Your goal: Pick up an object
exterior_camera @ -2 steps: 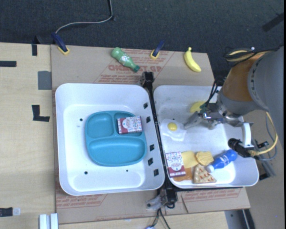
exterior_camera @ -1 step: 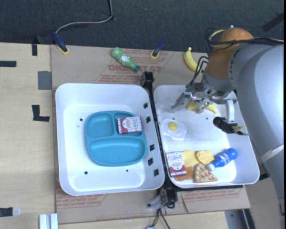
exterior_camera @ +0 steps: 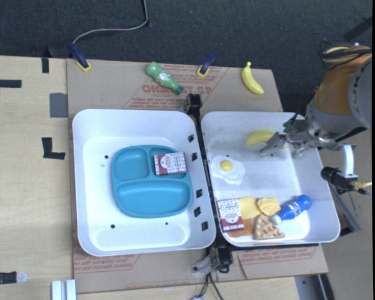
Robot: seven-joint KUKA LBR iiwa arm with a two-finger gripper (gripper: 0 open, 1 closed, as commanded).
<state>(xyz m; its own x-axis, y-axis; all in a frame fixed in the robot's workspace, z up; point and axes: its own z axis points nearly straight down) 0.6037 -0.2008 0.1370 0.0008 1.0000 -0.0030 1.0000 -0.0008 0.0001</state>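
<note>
At the far left the bench (exterior_camera: 25,186) shows pale wood marked with black tape angles, and a sheet of printed cardboard (exterior_camera: 112,86) lies under both bins. The left bin (exterior_camera: 87,167) holds a blue divided tray (exterior_camera: 144,195) at its centre, with a small red and white carton (exterior_camera: 169,164) lying in the tray's compartment at two o'clock. Above the bins, at twelve o'clock on the cardboard, lie a green toy bottle (exterior_camera: 162,77) and two blue and yellow clamps (exterior_camera: 80,56).

The right bin (exterior_camera: 312,233) carries the likely targets. A toy fried egg (exterior_camera: 227,167) sits at its nine o'clock side; along the six o'clock edge lie a second carton (exterior_camera: 229,210), a yellow chip-like piece (exterior_camera: 268,204), a pizza slice (exterior_camera: 267,229) and a blue bottle (exterior_camera: 292,207). A yellow banana (exterior_camera: 259,137) lies at about one o'clock in the bin, and the gripper (exterior_camera: 276,144) is low beside it, touching or nearly so. Whether its grasp is spread or closed I cannot tell, and nothing is visibly lifted. I judge the pick as not yet done: the approach looks made, while the closing and the lift remain.

Another banana (exterior_camera: 252,80) rests on the cardboard outside the bin at twelve o'clock. Beyond the bench is dark carpeted floor (exterior_camera: 237,11) with a white cable (exterior_camera: 122,24) trailing across it.
</note>
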